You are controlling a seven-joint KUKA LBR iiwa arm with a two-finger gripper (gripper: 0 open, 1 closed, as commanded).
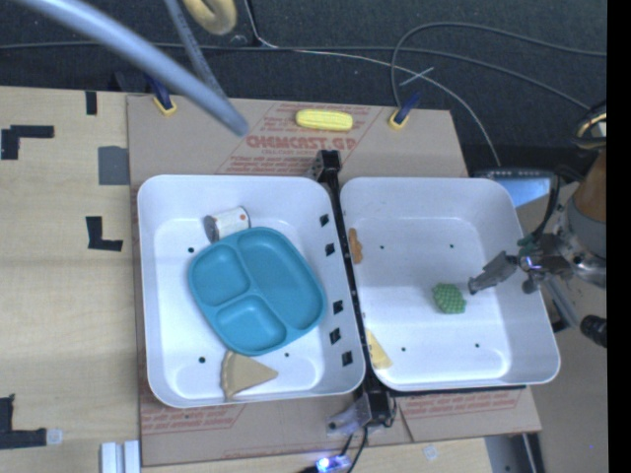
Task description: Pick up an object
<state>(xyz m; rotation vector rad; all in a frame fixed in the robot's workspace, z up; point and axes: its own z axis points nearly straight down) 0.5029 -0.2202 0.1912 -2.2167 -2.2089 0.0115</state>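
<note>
Claw (491,276) state: I cannot tell, since its tip is small and dark where it reaches over the right bin's (513,368) right wall. Nothing visibly sits in it. Just left of the tip, a green ball (450,299) lies on the right bin's floor, apart from the claw. Along that bin's left wall lie an orange bit (355,246) and a yellow bit (378,351). Next door, the left bin (158,363) holds a blue tray (256,290), a white cup (226,224) tipped over beside the tray, and a tan wedge (246,372) below it. Beyond the bins, a yellow corn cob (323,120) rests on cardboard (276,141).
</note>
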